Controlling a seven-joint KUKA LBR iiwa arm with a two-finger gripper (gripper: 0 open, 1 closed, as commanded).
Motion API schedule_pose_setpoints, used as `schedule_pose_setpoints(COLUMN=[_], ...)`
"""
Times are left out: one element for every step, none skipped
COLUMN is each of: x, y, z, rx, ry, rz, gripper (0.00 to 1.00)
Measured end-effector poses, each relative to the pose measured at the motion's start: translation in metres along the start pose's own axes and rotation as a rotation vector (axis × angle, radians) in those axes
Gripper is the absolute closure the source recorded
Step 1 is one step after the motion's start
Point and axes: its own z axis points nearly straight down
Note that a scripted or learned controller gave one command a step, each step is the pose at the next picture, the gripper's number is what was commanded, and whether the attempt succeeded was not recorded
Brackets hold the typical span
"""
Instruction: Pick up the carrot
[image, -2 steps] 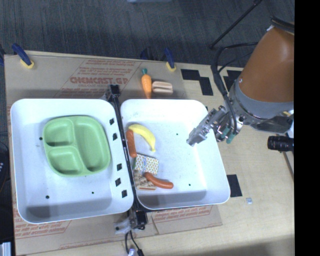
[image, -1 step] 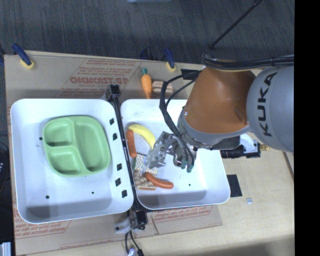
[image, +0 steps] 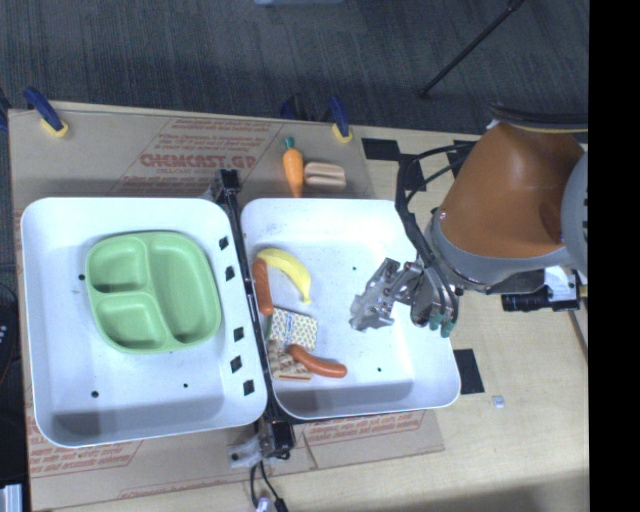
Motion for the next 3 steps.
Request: schedule_pose_setpoints(x=[-0.034,-0.041,-0.027], y=[-0.062,-0.098,-0.064], z=[0.019,-0.052,0.018], rx=[0.0,0.001,-0.001], ry=[-0.001,-0.001,0.002], rz=[-0.382,-0.382,-0.306], gripper=[1.0,1.0,1.0])
